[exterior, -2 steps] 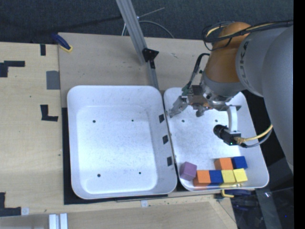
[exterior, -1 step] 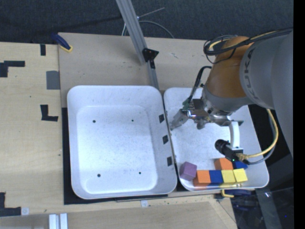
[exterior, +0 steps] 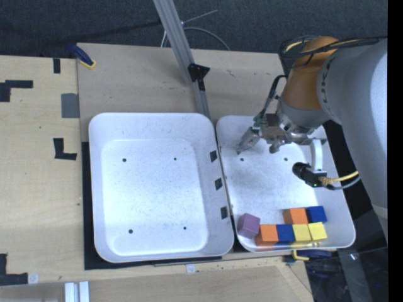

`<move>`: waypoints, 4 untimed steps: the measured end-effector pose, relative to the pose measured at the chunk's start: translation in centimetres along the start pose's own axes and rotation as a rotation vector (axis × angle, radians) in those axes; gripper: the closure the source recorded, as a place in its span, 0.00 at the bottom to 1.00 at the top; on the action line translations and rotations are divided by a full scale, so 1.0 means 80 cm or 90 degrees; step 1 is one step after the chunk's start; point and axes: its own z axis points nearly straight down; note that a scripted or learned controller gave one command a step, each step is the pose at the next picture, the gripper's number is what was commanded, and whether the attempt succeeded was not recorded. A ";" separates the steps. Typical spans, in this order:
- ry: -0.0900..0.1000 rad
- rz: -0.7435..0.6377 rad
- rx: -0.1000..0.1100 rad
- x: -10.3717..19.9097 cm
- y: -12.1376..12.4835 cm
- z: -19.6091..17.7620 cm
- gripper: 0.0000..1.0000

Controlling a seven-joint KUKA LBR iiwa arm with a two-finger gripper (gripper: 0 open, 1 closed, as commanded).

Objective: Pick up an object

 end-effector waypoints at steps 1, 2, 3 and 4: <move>0.001 -0.005 0.016 -0.004 0.077 0.063 0.00; 0.001 -0.002 0.000 0.005 0.063 0.061 0.00; 0.003 -0.004 -0.006 0.052 0.018 -0.071 0.00; 0.001 -0.001 0.001 0.046 -0.044 -0.064 0.00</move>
